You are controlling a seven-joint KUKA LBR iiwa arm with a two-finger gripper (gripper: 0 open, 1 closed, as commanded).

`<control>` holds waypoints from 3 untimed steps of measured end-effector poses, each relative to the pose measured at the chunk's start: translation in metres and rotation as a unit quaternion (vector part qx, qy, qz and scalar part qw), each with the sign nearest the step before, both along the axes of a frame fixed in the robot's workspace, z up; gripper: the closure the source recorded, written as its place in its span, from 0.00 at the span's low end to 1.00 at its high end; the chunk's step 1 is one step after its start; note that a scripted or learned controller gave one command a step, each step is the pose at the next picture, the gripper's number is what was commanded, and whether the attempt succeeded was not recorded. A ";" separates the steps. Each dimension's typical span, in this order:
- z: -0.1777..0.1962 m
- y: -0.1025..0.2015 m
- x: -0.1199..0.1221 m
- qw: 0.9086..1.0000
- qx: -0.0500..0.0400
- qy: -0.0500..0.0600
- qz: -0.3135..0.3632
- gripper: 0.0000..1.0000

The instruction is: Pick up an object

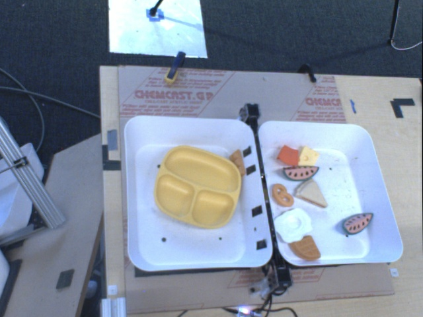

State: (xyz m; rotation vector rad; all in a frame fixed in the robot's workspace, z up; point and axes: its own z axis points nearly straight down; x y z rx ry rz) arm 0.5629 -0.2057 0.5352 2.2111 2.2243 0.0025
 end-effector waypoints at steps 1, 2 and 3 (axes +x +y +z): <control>0.000 0.000 0.038 1.000 0.000 0.000 0.000 1.00; 0.001 -0.001 -0.003 1.000 0.001 0.001 -0.003 1.00; 0.001 -0.001 -0.039 1.000 0.001 0.001 -0.003 1.00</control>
